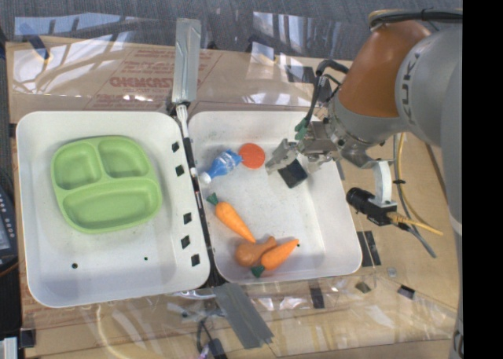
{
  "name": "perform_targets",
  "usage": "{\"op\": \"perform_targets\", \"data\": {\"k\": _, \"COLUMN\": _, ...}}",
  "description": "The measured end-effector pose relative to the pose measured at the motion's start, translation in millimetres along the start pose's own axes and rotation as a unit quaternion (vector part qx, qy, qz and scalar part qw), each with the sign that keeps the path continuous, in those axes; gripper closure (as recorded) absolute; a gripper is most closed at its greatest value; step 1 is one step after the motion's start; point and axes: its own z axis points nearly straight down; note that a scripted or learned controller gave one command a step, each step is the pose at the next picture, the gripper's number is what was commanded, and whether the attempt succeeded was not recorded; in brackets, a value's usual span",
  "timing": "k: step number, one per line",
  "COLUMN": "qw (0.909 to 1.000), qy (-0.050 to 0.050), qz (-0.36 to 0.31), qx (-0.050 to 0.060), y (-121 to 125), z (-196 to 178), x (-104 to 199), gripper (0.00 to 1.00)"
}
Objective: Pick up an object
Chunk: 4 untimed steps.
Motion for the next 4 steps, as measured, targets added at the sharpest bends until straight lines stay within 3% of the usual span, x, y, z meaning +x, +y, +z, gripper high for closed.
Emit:
{"op": "perform_targets", "data": {"k": 1, "qw": 1.0, "qy": 0.001, "qz": -0.003, "qx": 0.003, "y": 0, "z": -7, "x": 0, "gripper": 1.0}}
{"op": "perform_targets", "data": {"k": 2, "qw": 0.9936, "qy": 0.0, "qz": 0.113, "qx": 0.001, "y": 2, "z": 20, "x": -34, "gripper": 1.0}}
{"op": "perform_targets", "data": {"k": 3, "qw": 0.9936, "qy": 0.0, "qz": 0.113, "qx": 0.001, "y": 2, "z": 19, "x": -34, "gripper": 0.0}}
{"op": "perform_targets", "data": {"k": 4, "qw": 0.9876, "qy": 0.001, "qz": 0.157, "qx": -0.001, "y": -26, "z": 139, "x": 25, "gripper": 0.0}}
